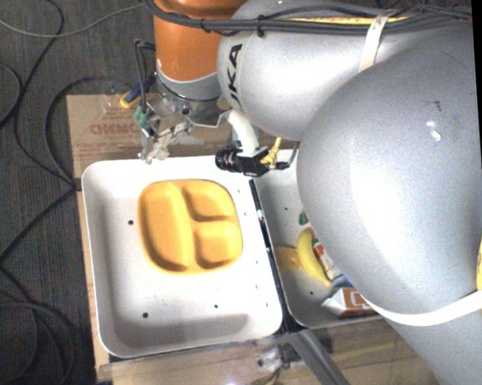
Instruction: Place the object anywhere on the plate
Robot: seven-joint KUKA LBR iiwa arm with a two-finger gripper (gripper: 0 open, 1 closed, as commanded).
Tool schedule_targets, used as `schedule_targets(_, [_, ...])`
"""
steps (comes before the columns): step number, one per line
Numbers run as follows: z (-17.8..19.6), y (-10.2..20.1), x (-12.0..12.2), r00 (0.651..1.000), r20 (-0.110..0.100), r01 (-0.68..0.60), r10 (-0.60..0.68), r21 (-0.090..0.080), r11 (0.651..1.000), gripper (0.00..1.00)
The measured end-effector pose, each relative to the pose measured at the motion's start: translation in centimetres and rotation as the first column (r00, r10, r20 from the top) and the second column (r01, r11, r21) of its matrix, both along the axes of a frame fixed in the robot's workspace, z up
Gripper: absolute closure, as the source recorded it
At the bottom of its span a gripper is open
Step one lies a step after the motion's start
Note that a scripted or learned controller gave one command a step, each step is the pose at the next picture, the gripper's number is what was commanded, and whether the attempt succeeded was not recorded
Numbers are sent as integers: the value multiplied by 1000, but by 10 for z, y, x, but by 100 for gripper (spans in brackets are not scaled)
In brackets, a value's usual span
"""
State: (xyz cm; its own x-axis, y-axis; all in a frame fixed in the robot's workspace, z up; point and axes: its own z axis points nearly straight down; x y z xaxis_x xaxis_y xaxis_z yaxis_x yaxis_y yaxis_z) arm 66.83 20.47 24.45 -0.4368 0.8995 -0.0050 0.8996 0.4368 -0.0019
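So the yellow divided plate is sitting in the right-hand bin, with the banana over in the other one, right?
Not quite. The camera view shows the yellow divided plate in the left bin, not the right one. The banana does lie in the other bin, partly hidden by the arm.

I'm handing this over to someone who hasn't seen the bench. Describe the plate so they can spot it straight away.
Find the left white bin, the one away from the big grey arm. The plate lies flat in its upper middle. It is a yellow-orange rounded tray split into three compartments, one large on the left and two smaller on the right, and it is the only coloured thing in that bin.
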Motion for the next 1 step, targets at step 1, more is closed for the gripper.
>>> schedule_targets(1, [51,-11,0,990,1,138,-138,2,990,100])
